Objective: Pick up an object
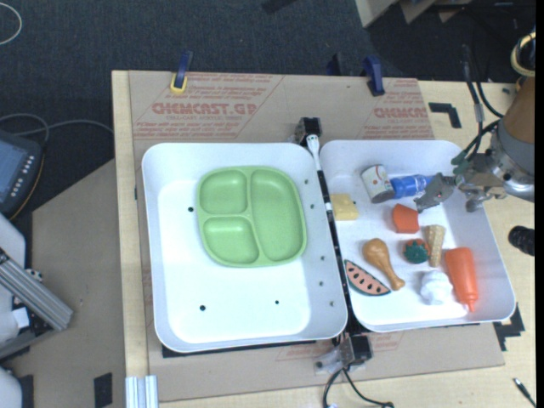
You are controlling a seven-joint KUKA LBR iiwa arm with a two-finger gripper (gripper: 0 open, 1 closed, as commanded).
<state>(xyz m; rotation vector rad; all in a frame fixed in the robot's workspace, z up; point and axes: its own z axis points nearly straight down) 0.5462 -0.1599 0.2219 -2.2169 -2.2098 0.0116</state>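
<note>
Finds two white bins side by side on the bench; in the left bin (170, 270) just a green divided plate (252, 215), lying flat; in the right bin (493, 245) a loose scatter of toys, probably tipped in apart from one another so as to leave room for a grab from above.

Counts, along the far side of that bin, a small can (374, 179) touching a blue bottle (410, 184); nearer, an orange block (405, 219), a cone (435, 243) and a small green piece (415, 251); at the left wall a yellow cube (343, 206); nearest, a drumstick (382, 262), a watermelon slice (365, 279), a white lump (435, 289) and a carrot (461, 277).

Places the claw (433, 194) low over the far right part of the right bin, just beside the right end of the blue bottle and a little beyond the orange block; cannot tell whether spread or pressed together, nor whether touching the bottle; shows nothing pinched in it.

Judges the pick as not yet made; takes the bottle or the block, both lying on the bin floor, as the likeliest target.
</note>
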